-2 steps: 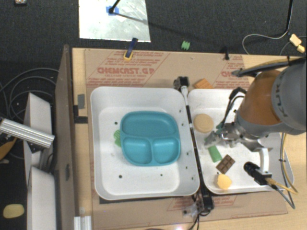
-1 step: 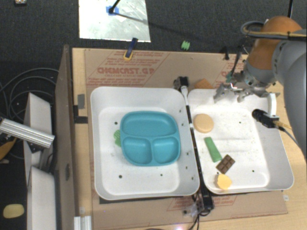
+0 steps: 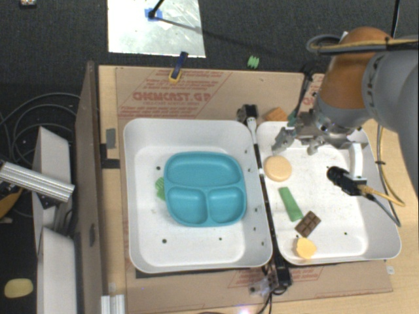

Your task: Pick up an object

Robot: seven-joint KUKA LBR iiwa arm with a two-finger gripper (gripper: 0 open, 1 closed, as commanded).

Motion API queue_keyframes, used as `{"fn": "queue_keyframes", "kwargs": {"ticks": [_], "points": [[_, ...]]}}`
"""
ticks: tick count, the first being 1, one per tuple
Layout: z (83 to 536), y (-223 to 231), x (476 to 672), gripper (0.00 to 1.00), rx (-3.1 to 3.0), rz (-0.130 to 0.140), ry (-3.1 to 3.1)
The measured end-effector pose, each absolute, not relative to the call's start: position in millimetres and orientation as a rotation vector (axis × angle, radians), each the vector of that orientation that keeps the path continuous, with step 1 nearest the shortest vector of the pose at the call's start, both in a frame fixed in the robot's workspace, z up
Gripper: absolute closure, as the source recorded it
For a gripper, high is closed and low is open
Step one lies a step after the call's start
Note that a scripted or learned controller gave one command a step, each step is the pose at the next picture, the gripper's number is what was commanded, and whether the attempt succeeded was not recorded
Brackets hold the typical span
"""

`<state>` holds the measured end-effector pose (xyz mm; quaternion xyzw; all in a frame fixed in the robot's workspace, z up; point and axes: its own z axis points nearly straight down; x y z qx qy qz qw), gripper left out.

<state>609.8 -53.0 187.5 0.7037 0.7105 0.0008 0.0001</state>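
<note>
- Two bins sit side by side mid-frame; the left bin (image 3: 144,241) holds a blue plate (image 3: 204,187), with a green scrap (image 3: 159,188) poking out at the plate's left edge.
- In the right bin (image 3: 357,234), a tan disc (image 3: 278,169) lies at the upper left, close to the wall shared with the left bin.
- The gripper (image 3: 298,142) hangs just up-right of the disc, fingers spread with nothing between them.
- Lower down lies a green bar (image 3: 290,203), long axis running upper left to lower right, then a brown block (image 3: 308,224) and a yellow piece (image 3: 305,247) near the lower rim.
- The disc looks like the nearest target, a short move down-left. Being round, it needs no wrist turn.
- Room is tight against the wall on its left, while the bin floor to the right is open.
</note>
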Motion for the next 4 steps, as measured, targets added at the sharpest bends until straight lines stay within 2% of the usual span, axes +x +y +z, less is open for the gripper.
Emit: {"fn": "queue_keyframes", "kwargs": {"ticks": [1,2,3,4], "points": [[183.7,-52.3,522.2,0.0,2.225,-0.004,2.224],[171.0,-86.0,556.0,0.0,2.22,0.002,2.218],[80.7,-92.1,527.4,0.0,2.225,0.0,2.22],[95.3,-91.3,529.8,1.0,2.218,0.005,2.223]]}}
